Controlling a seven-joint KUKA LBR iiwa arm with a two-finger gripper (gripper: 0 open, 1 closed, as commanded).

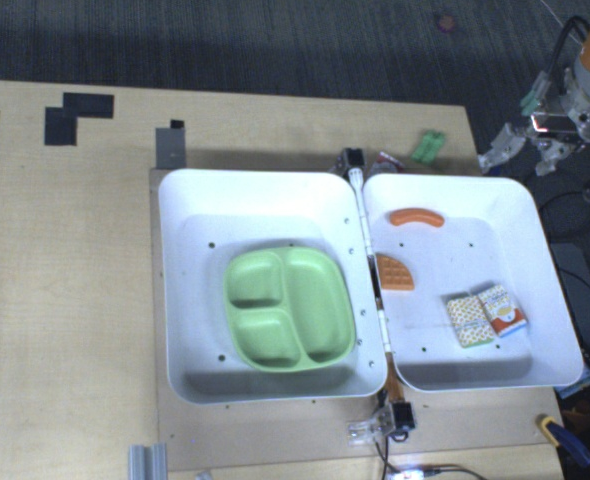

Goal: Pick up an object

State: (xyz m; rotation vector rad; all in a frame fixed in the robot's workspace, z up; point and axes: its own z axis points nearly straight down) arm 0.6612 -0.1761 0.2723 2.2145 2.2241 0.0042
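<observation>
The right bin [535, 268] holds an orange sausage [416, 217] at its back, an orange waffle piece [394, 272] by its left wall, and two small cartons side by side at the front right. One carton is patterned [470, 320] and the other is orange and white [502, 310]. My gripper [522, 158] hangs above the back right corner of that bin, outside its rim. Its fingers are spread open with nothing between them, well away from every object.
The left bin [190, 268] holds a green divided plate [288, 306]. A small green object [428, 147] lies on the bench behind the right bin. Black clips sit on the seam between the bins. Dark marks dot the bench at the far left.
</observation>
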